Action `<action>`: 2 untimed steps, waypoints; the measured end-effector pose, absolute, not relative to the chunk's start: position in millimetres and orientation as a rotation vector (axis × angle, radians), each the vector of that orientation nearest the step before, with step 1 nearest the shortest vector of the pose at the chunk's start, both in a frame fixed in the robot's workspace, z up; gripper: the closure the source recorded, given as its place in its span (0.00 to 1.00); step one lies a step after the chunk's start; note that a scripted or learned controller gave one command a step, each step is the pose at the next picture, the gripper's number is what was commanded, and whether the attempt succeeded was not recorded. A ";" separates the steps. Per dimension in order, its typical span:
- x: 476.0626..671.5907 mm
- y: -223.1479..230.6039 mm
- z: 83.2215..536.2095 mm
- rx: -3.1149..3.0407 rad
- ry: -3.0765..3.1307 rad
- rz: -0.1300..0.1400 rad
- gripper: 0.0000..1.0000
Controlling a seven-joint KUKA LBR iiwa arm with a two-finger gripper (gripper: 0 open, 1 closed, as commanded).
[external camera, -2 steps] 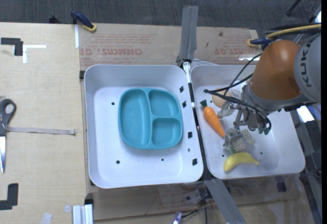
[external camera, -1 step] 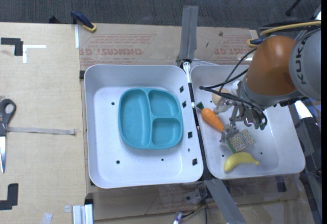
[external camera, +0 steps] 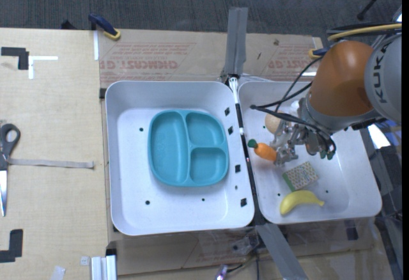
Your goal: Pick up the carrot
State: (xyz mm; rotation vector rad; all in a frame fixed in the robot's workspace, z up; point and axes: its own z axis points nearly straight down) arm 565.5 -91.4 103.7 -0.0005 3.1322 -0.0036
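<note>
Nearest the camera in the right bin [external camera: 358, 199]: a banana [external camera: 301, 201] at the front, then a small checkered pad [external camera: 300, 175] just behind it. Neither touches the target.

Carrot [external camera: 263, 151] lies on the right bin floor, hard against its left wall, next to the divider between the 2 bins. Orange body, green stub at the upper-left end. Long axis runs roughly upper-left to lower-right.

Handling, my read: looks like a small toy carrot, so light, rigid, smooth skin, probably a bit slick. Tapered shape, so a pinch near the thin end may squirt out. Best hold is across the thick middle, jaws set crosswise to the long axis. The wall on its left leaves little room for a finger on that side, and that's the main risk.

Claw [external camera: 285, 152] sits right beside the carrot's right end, touching or nearly so. Cables and wrist clutter hide the tips. Can't tell how wide it is or whether anything is between the fingers, so I won't call it a grasp.

Behind the claw: a pale egg-like object [external camera: 273, 123], partly covered.

Left bin [external camera: 121, 163] holds a teal 3-compartment tray [external camera: 188, 147], well apart from the work.
</note>
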 end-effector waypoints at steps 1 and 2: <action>565.5 -91.3 103.7 0.000 3.132 -0.003 0.00; 570.9 -95.0 93.0 0.014 3.137 -0.002 0.00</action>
